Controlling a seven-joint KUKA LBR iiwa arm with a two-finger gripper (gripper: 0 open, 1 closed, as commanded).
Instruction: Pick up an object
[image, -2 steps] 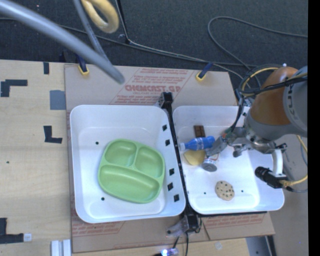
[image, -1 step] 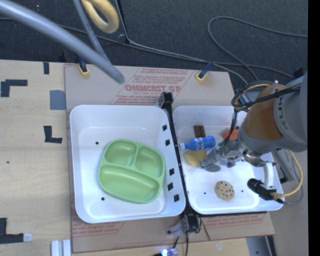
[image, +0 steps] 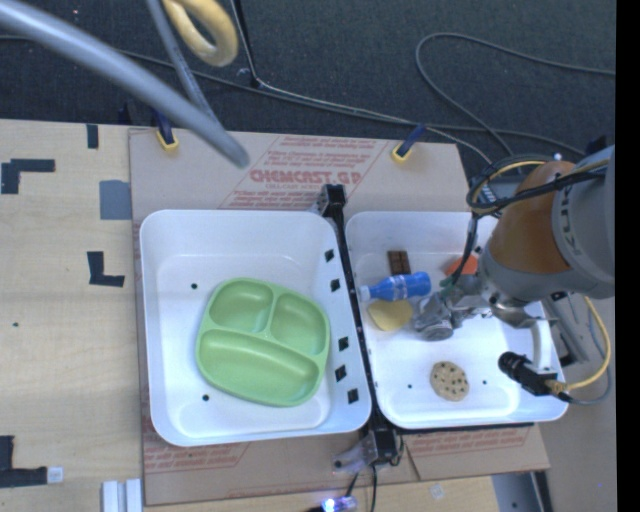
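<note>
Jaws (image: 432, 322), state unclear, mid right bin (image: 500, 408) beside yellow piece (image: 388, 317); cookie (image: 449, 380) apart, near front rim.

Right bin (image: 400, 405) objects, candidates for pick:
Blue bottle (image: 398, 288): small, lies on side, long axis 3-to-9 o'clock, pale cap end toward 9, near bin's left wall.
Yellow piece (image: 390, 316): flat, rounded, just at 6 o'clock of bottle, touching or nearly.
Brown block (image: 398, 262): small, dark, at 12 o'clock of bottle.
Cookie (image: 449, 380): round, tan, dark chips, lies flat, well apart at 5 o'clock of bottle.
Orange-red item (image: 461, 266): partly hidden, at 3 o'clock of brown block.

Left bin (image: 160, 240):
Green plate (image: 264, 341): three compartments, lies flat, upright, roughly central.
</note>
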